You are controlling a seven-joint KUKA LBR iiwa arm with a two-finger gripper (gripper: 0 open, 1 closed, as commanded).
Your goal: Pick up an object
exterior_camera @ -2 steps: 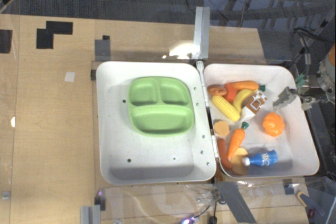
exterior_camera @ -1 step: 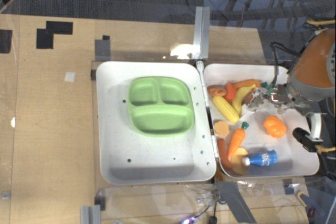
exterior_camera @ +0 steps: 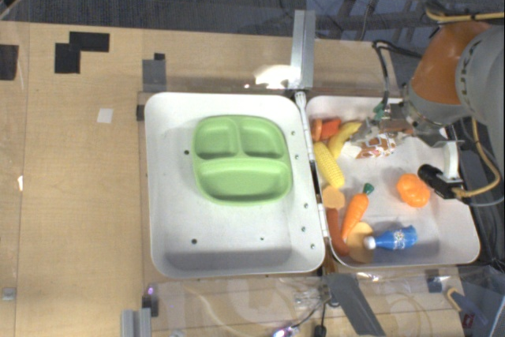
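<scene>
1. White bins, 2 of them, sit side by side on the wooden tabletop (exterior_camera: 71,193); the left bin (exterior_camera: 170,249) holds a green divided plate (exterior_camera: 241,158), lying flat near its middle.
2. Right bin (exterior_camera: 461,245) carries the toy food, mostly along its left wall and front edge.
3. Corn cob (exterior_camera: 329,163): long axis runs roughly back to front, tilted slightly, just beside the divider between the bins.
4. Banana (exterior_camera: 345,134): lies on a diagonal, upper end pointing toward the back right, touching or just above the corn's upper end.
5. Red-orange piece (exterior_camera: 325,127) sits at the back left corner, beside the banana.
6. Carrot (exterior_camera: 355,207): long axis diagonal, green top pointing up-right, tip pointing down-left toward the front.
7. Blue bottle (exterior_camera: 392,239): lies on its side near the front wall, long axis nearly left to right, yellow piece (exterior_camera: 359,233) just beside its left end.
8. Orange round fruit (exterior_camera: 413,190) sits right of the carrot, well apart from the corn.
9. Brown-and-white speckled item (exterior_camera: 379,144) lies at the back of the bin, directly under the claw.
10. Claw (exterior_camera: 388,119) is down over the back of the right bin, at the speckled item; arm with orange band comes in from the right.
11. Claw state: cannot tell from this view whether it is apart or together, or whether anything is held.
</scene>
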